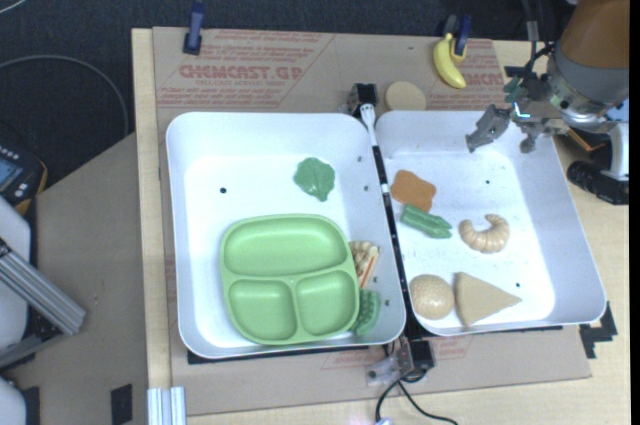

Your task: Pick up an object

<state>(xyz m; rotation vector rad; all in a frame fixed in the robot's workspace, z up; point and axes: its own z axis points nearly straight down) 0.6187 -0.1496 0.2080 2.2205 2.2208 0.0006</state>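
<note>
Croissant (485, 233) | mid right bin (560, 213), loose among toy foods | fingers (505, 128) spread, empty, above bin's far rim | likely positioning to descend

A robotics lab: 2 white bins (190, 243) of toy food on a clamped cardboard-topped bench (250, 63), cables trailing.

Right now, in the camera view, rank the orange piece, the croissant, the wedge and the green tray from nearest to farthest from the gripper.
From the gripper, at the right bin's far edge:
1. Orange piece, upper left of the right bin.
2. Croissant, middle of the right bin.
3. Wedge, near edge of the right bin.
4. Green tray, in the left bin.
</note>
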